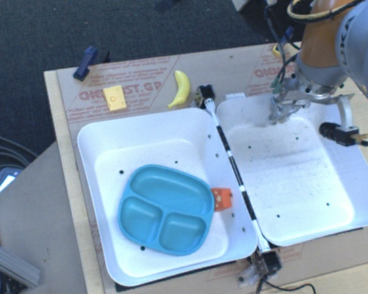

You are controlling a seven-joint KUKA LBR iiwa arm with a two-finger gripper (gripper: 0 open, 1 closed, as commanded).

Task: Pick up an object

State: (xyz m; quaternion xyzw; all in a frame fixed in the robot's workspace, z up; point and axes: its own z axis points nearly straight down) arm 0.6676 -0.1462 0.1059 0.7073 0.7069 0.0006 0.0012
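Note:
A blue divided plate (166, 209) lies flat in the left bin (94, 144). A small orange object (222, 199) rests against the plate's right edge, close to the wall between the bins. My gripper (280, 112) hangs over the far end of the right bin (354, 182), well away from the plate and the orange object. The grey arm with its orange band (329, 18) comes in from the upper right.
A yellow banana (179, 89) and a yellow square tag (115, 99) lie on the bench behind the left bin. A black clip (204, 94) sits at the top of the divider. Cables run beside the arm on the right.

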